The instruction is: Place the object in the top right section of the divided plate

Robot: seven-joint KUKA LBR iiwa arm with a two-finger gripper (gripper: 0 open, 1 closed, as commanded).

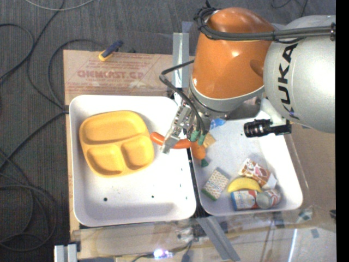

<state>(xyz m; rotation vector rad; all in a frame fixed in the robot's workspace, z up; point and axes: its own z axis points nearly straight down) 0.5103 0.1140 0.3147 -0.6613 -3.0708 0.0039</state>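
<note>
A banana [243, 185] lies in the right bin [292, 173] between a red-and-white packet [256, 172] and a can [244, 200]. A checked box [216, 183] sits to their left. A cardboard sheet [117, 75] behind the left bin [136, 201] carries a small blue-and-yellow item [109, 50].

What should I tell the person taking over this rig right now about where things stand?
End effector: hanging over the right edge of the left bin, just right of the plate, with an orange carrot-like toy at its tip; whether it is actually gripped cannot be told.
Plate: yellow, divided, lying in the left bin, nothing in its sections.
Right bin: banana, small boxes and a can in the lower part.
Done: the toy is close to the plate.
Left: set it in the plate's top right section and release.
</note>
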